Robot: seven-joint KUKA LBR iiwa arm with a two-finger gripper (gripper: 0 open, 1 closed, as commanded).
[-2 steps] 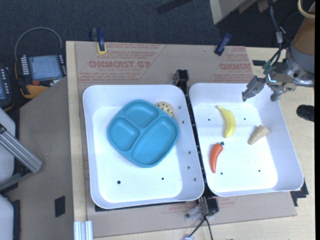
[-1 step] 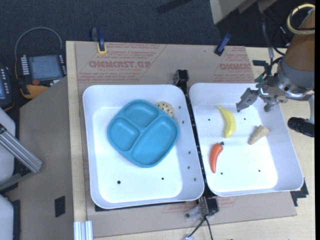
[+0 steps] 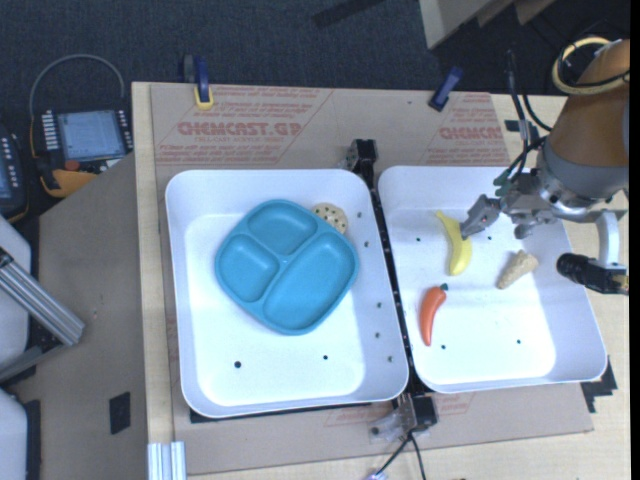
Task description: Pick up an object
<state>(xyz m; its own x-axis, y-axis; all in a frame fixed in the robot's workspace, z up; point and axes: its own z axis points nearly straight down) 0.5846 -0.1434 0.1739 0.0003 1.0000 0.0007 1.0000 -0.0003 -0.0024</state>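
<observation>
While the bench [image 3: 150, 268] spreads beneath me with its brown printed sheet, the two white bins sit side by side on it, touching along their inner edges. In the left bin [image 3: 200, 358] lies a blue divided plate [image 3: 287, 265], tilted on the diagonal, and a round biscuit [image 3: 328, 214] peeks out from behind its upper right rim, touching it. In the right bin [image 3: 520, 353] my arm [image 3: 590, 118] reaches in from the right, and my pincer [image 3: 500, 220] hangs over the upper part of that bin, its two fingers spread apart with nothing between them. Just beside its left finger [image 3: 478, 218], slightly below, lies a yellow banana [image 3: 456, 244], standing nearly upright along the bin floor. To the right of the banana, under my wrist, lies a pale beige wedge [image 3: 517, 268], apart from the banana. Below the banana and near it lies an orange-red chilli pepper [image 3: 431, 314] with a dark stem at its top end, pointing toward the bin's near wall.
</observation>
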